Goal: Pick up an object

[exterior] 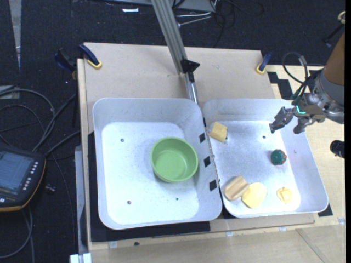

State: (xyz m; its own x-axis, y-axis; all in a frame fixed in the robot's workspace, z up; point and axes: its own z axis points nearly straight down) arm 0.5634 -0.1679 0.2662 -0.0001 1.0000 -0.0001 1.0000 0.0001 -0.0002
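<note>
White bins side by side on bench: left bin (pixel 109 147) w/ green bowl (pixel 174 159) near its centre; right bin (pixel 315 174) w/ the small stuff. Gripper (pixel 289 122) hovering over right bin's far-right part, fingers spread apart, nothing btwn them.

Candidates in right bin: yellow block (pixel 219 131) at far-left by the divider; teal ball (pixel 279 157) just near-side of gripper; tan roll (pixel 235 187) touching round yellow piece (pixel 254 195) at near edge; small yellow bit (pixel 284 194) near-right.

Closest pick, prob. best: teal ball, standing clear of the rest. To do well: centre over it first, keep fingers wide, drop straight, close only once fingers straddle it. Round shape likely to squirt out if off-centre. Avoid the touching pair, since risk of nudging one while closing on the other.
</note>
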